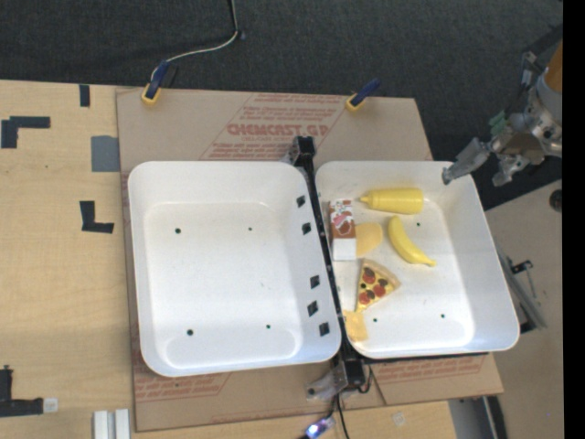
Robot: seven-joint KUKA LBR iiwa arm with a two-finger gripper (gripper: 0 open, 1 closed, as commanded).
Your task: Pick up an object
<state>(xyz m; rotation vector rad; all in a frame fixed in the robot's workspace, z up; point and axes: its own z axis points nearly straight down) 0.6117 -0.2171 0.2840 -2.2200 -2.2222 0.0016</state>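
The right bin (475, 273) holds a yellow mustard bottle (395, 200) lying on its side, a banana (409, 242), a pizza slice (374, 286), a pale cheese wedge (368, 239), a red and white packet (343, 219) and a small yellow piece (355, 326). My gripper (482, 170) hangs above the bin's far right corner, to the right of the mustard bottle. It is open, with nothing between its fingers (462, 163).
The left bin (146, 245) lies beside the right one, with a black divider strip (313, 245) between them. Both rest on a cardboard sheet (265, 126) held by two clamps. A cable (210, 48) runs across the dark floor behind.
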